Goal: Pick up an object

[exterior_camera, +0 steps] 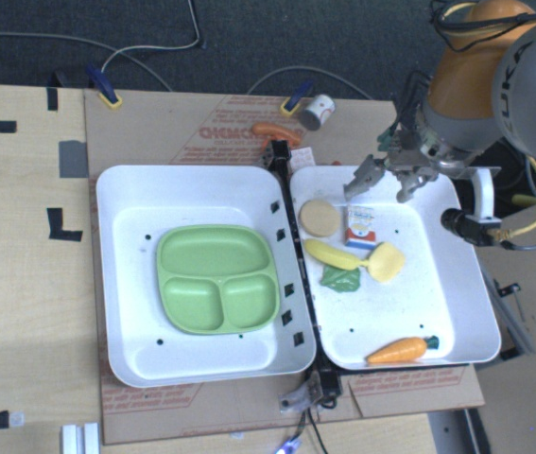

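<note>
White right bin point(457, 296) holding small toy foods; grey arm reaching in, claw point(384, 182) hovering with fingers spread wide, gripping nothing. Small carton point(361, 225) lying just below claw, nearest target: likely light, stiff, flat-sided, best pinched across narrow sides. Round tan cookie point(320, 218) sitting below-left of claw. Banana point(332, 254) and yellow piece point(387, 262) lying further below, probably smooth, slippery. Toy carrot point(398, 351) resting well apart, near bin's front edge. Green divided plate point(217, 279) sitting far left, in other bin.

tool point(382, 186) open above right bin point(457, 282)
</note>
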Controlling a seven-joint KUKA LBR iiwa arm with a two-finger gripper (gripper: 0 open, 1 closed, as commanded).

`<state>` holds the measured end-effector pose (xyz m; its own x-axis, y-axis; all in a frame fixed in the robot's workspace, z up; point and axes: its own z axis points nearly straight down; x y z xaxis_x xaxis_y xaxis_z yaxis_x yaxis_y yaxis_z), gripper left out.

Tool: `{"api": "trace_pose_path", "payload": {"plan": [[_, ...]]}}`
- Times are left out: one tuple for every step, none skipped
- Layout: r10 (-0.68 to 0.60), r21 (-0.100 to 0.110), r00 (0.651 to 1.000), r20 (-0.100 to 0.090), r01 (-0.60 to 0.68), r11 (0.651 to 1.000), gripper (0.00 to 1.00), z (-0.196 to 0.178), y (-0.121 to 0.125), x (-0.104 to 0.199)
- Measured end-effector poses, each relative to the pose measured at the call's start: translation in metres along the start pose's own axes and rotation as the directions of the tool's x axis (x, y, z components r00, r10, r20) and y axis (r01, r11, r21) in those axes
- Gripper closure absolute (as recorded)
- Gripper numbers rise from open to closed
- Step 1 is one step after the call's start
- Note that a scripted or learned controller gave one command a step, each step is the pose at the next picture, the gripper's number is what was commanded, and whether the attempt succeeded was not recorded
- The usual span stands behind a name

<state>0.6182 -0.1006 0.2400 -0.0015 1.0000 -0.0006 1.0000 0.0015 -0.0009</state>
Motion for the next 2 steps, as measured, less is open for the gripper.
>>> {"api": "trace_pose_path", "payload": {"plan": [[0.001,0.003,1.000,0.000,-0.001,1.000,0.00,0.075,0.022,-0.029],[0.000,-0.003,1.000,0.001,0.000,1.000,0.00,0.154,0.013,-0.043]]}}
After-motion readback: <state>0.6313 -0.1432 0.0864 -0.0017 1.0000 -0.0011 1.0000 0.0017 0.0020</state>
